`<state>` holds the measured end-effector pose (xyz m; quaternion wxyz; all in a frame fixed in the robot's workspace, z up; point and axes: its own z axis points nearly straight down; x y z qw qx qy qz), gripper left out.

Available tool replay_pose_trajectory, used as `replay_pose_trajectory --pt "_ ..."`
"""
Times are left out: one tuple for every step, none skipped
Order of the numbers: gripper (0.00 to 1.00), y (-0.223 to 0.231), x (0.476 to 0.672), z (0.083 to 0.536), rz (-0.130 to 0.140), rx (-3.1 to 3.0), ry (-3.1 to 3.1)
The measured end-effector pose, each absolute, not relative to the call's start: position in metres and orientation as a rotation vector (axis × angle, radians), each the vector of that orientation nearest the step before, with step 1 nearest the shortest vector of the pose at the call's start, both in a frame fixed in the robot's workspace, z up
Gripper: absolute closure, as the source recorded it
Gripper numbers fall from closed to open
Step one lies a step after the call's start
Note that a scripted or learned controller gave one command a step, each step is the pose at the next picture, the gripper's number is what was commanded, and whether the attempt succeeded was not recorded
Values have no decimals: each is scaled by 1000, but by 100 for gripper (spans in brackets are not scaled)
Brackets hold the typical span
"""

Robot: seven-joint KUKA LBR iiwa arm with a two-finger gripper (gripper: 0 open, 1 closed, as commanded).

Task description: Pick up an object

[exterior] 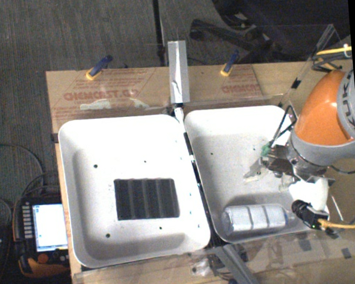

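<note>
— Over the right bin (225,125), what do you see?
— My gripper (267,164) hovers mid-bin; I cannot tell its state. A silver bottle (258,218) lies along the front wall. A dark ridged block (146,198) sits in the left bin (79,147).

My arm (326,116) reaches in from the frame's right over the right bin (226,128), where a bottle (256,218) lies along the lower wall, while a ribbed tray (146,198) lies in the left bin (79,147).

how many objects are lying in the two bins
2: a black ribbed block in the left bin, and a grey ridged block at the right bin's near edge. The arm may hide more.
</note>
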<state>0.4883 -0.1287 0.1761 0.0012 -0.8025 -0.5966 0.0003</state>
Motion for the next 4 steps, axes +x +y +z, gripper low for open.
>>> replay_pose_trajectory --pt "0 -169 503 92 -12 -2283 -2169" --pt "0 -192 566 92 -13 -2331 -2128" --pt "0 -182 656 90 -4 -2293 -2164" --pt "0 -211 662 181 4 -2399 -2035"
